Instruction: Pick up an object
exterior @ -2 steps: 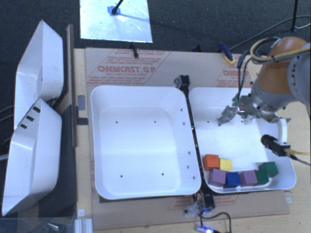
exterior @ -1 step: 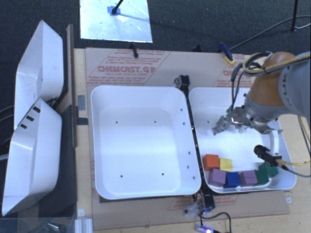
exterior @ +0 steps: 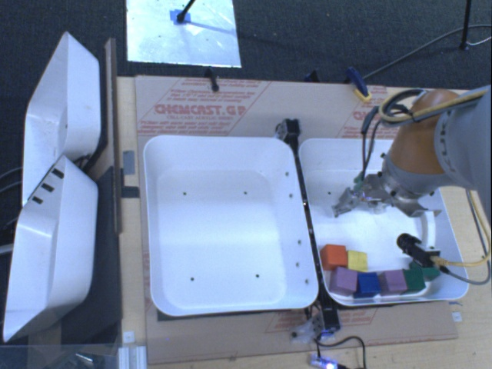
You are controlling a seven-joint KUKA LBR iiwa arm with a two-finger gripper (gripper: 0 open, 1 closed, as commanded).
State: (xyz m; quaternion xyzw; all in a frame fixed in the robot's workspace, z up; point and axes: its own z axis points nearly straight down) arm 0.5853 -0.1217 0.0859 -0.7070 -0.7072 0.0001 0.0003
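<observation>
Gripper (exterior: 347, 203) hangs mid right bin (exterior: 327, 160) — finger state unclear — blocks (exterior: 373, 275) crowd the near rim.

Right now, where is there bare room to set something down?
The left bin has open floor wall to wall. In the right bin, only the far-left corner is bare. Its near edge is crowded with blocks, with the end effector above them.
</observation>
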